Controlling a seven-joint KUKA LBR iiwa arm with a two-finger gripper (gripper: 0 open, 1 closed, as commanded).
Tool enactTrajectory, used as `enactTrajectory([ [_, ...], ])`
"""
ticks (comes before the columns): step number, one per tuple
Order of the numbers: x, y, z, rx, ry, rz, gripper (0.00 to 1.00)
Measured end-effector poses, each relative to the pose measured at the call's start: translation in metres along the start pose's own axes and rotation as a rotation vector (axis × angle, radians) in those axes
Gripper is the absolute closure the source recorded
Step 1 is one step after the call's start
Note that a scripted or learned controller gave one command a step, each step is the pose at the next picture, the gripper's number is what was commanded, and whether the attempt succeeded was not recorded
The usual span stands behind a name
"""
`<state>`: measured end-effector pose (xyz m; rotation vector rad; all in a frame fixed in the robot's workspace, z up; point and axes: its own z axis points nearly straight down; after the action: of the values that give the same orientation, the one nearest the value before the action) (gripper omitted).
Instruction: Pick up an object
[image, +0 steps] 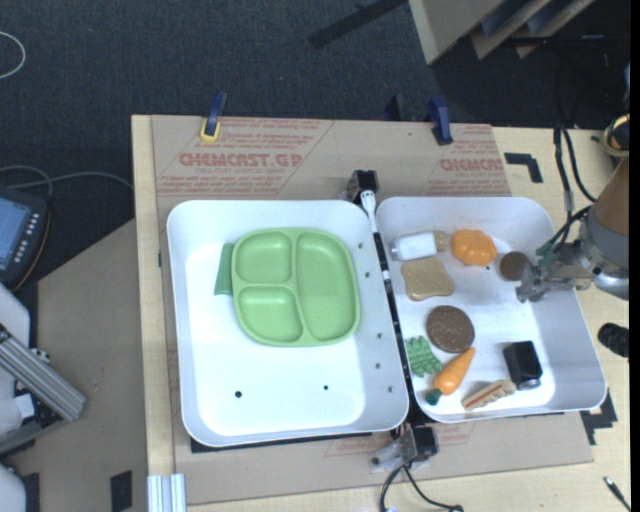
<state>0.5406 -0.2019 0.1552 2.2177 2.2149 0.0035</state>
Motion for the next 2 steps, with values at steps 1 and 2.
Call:
enactTrajectory([
  [1, -0.0022, 0.0056, -0.0641, -0.002, 0.0, -0.002, 1.0],
  [2, -0.0024, 0.0064, -0.0703, 0.003, 0.002, -0.002, 1.0],
])
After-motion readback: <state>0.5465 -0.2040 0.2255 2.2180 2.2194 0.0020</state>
